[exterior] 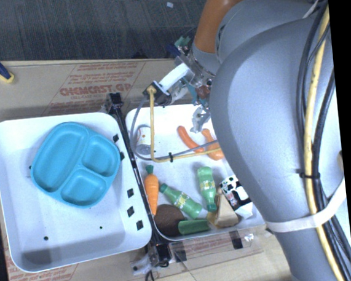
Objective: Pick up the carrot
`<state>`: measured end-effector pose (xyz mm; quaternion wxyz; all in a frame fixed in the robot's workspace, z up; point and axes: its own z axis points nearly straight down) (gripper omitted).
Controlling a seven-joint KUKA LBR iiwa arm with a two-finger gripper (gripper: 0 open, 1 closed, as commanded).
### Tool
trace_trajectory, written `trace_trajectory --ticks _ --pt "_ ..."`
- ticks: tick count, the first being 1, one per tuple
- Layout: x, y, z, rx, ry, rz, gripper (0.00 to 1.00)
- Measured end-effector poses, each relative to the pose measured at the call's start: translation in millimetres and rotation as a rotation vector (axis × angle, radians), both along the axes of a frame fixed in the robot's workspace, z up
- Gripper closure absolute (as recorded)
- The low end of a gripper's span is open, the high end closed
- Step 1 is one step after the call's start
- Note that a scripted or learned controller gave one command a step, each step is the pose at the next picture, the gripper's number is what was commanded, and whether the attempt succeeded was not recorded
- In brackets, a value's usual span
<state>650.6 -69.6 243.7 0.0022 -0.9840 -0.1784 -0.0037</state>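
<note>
Carrot point(152, 193) unlifted in right bin point(161, 116); gripper point(199, 117) apart above, jaw state indeterminable; pick outstanding.

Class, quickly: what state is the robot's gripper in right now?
Gripper: cannot be told. It hangs over the right bin by the sausages, away from the carrot.
</note>
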Motion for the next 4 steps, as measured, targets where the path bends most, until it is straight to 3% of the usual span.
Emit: trace_trajectory --ticks 1,2,3,4 --pt "-88.0 -10.8 -54.9 0.000 0.022 -0.002 0.00" --pt "-100.1 -21.4 -153.7 0.000 0.016 -0.117 0.00" --pt "-27.7 -23.2 -151.4 0.001 0.013 -0.122 0.00" --pt "-28.6 -20.4 -142.4 0.008 0.024 -0.108 1.00"
